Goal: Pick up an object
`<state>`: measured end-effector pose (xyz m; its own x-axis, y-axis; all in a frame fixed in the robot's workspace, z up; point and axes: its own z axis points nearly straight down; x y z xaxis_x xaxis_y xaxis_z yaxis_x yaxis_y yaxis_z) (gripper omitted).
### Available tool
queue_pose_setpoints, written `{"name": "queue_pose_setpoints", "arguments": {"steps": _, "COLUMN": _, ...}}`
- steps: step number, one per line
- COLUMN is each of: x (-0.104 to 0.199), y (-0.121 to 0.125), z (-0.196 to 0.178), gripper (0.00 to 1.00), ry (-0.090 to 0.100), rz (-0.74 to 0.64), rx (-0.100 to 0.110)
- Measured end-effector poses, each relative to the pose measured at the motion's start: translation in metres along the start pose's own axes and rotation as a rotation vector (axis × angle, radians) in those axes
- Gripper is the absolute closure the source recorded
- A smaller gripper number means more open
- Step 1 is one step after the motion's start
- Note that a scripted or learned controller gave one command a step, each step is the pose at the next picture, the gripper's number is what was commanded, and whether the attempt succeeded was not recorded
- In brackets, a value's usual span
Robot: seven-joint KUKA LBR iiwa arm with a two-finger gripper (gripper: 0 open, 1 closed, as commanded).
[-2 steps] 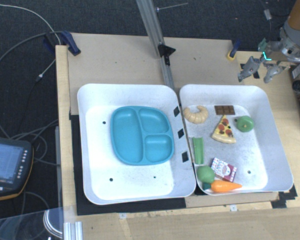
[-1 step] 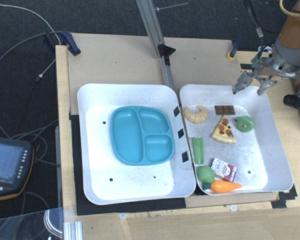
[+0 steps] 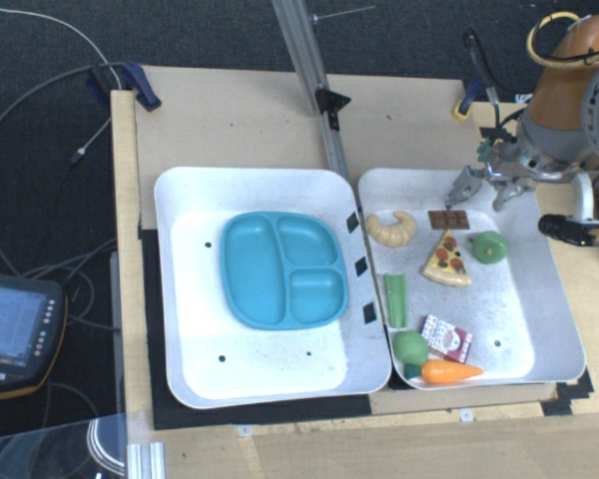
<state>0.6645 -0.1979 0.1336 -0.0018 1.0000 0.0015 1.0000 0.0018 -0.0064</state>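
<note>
My gripper (image 3: 482,194) hangs over the far edge of the right bin (image 3: 539,307), open, with nothing between its fingers. Just below it lies a small brown chocolate bar (image 3: 448,220). Around that are a croissant (image 3: 391,229), a pizza slice (image 3: 447,260) and a round green fruit (image 3: 489,248). Nearer the front of the bin lie a green stick-shaped vegetable (image 3: 395,299), a green ball-shaped item (image 3: 411,347), a pink and white packet (image 3: 446,338) and an orange carrot (image 3: 450,372).
The left bin (image 3: 190,297) holds a blue divided plate (image 3: 283,268). A slanted metal pole (image 3: 304,53) rises from between the bins at the back. Cables and a pendant (image 3: 15,332) lie off the bench to the left.
</note>
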Motion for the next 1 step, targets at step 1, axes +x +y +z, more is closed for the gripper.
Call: {"name": "queue_pose_setpoints", "arguments": {"steps": 1, "x": 0.0004, "y": 0.0006, "z": 0.042, "gripper": 0.0, "ry": -0.002, "rz": 0.0, "rx": -0.004}}
